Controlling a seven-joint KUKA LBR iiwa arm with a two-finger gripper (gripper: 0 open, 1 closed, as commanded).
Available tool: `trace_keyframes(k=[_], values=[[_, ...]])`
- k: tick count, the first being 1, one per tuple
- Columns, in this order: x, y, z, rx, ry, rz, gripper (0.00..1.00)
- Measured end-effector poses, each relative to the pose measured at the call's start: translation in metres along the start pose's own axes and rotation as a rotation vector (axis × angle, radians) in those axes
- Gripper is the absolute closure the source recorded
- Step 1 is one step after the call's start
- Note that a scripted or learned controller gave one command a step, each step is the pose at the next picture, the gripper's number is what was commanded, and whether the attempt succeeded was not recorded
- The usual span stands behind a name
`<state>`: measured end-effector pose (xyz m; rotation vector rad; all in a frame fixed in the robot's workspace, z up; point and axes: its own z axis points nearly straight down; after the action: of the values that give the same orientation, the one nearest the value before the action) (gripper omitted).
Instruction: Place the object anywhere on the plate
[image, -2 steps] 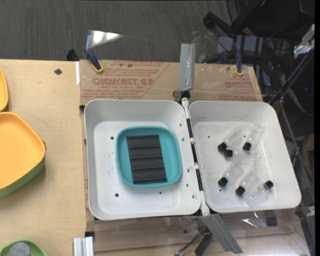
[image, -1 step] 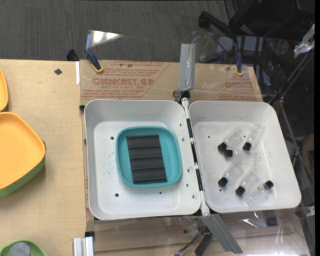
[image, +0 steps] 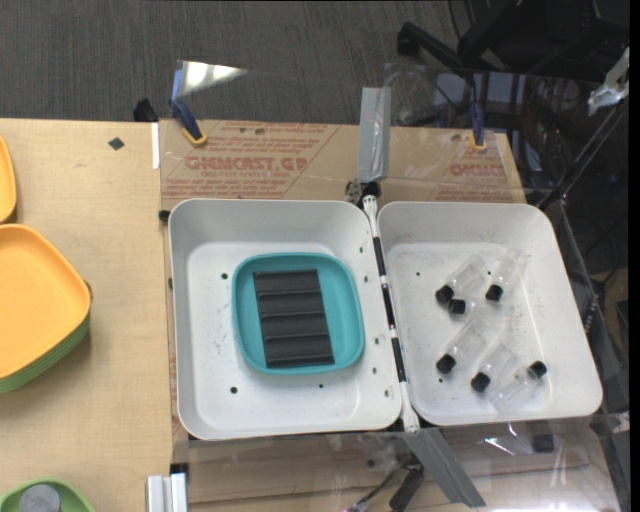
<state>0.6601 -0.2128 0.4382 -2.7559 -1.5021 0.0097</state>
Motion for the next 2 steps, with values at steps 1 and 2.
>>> trace_keyframes(k=[1,2], values=[[-0.0001,0.0,0.0,0.0,0.0,0.0,0.0],[-0.0027,0.0006,-0.0011,-0.001,0.002,0.162,0.0]])
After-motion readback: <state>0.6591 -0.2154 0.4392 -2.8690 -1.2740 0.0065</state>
